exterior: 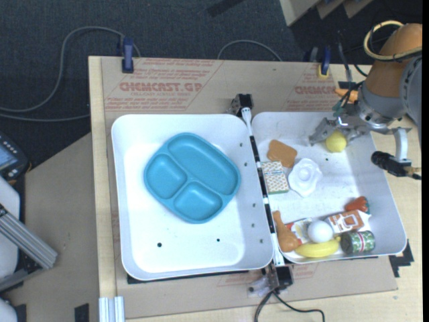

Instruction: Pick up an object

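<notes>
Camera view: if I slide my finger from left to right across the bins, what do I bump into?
Blue plate → checkered packet → white cup → yellow ball → grey arm.

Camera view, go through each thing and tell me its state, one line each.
Two-finger gripper: low in the right bin, fingers around the small yellow ball.
Small yellow ball: between the fingers.
Blue divided plastic plate: upright in the left bin.
Yellow banana: lying flat.
Green-labelled can: on its side.
</notes>
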Tool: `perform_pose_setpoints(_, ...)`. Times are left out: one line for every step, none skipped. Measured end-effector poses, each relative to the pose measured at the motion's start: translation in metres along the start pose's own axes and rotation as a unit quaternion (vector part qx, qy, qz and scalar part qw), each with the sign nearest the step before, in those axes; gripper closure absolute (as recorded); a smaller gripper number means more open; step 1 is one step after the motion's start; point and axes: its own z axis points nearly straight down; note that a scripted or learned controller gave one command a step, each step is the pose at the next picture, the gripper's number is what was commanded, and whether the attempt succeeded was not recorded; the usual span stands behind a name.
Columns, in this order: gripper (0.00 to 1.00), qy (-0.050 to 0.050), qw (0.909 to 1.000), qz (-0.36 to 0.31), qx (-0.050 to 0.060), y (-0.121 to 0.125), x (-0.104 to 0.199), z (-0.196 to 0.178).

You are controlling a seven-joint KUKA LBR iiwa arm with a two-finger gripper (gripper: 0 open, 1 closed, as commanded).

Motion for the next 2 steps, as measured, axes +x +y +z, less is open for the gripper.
perform_pose_setpoints(1.00, -0.009, 0.9999, 0.001, -0.007, 0.000, -0.006, -0.012)
perform_pose_setpoints(1.00, -0.007, 1.0000, -0.002, -0.003, 0.000, 0.092, 0.001)
